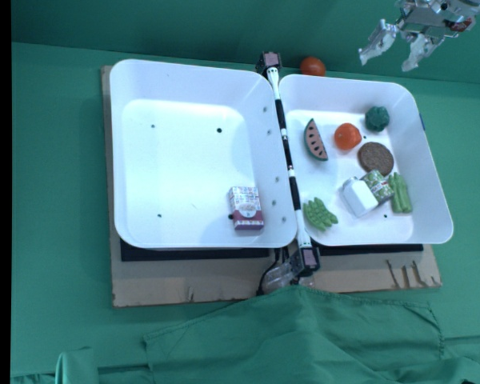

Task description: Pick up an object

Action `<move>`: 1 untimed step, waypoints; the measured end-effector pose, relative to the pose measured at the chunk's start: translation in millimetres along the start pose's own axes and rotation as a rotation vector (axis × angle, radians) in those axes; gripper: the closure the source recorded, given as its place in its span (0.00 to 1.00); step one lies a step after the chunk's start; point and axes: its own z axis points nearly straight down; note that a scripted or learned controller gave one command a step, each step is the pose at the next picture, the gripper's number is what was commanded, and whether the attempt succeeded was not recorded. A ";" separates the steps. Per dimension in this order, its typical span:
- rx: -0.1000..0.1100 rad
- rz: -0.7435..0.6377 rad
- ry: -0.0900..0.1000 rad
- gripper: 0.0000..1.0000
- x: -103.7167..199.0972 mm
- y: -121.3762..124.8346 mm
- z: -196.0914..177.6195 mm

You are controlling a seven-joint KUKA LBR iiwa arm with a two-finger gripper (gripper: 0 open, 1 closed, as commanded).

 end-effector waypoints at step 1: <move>0.010 0.006 0.000 0.00 -37.6 -42.2 87.4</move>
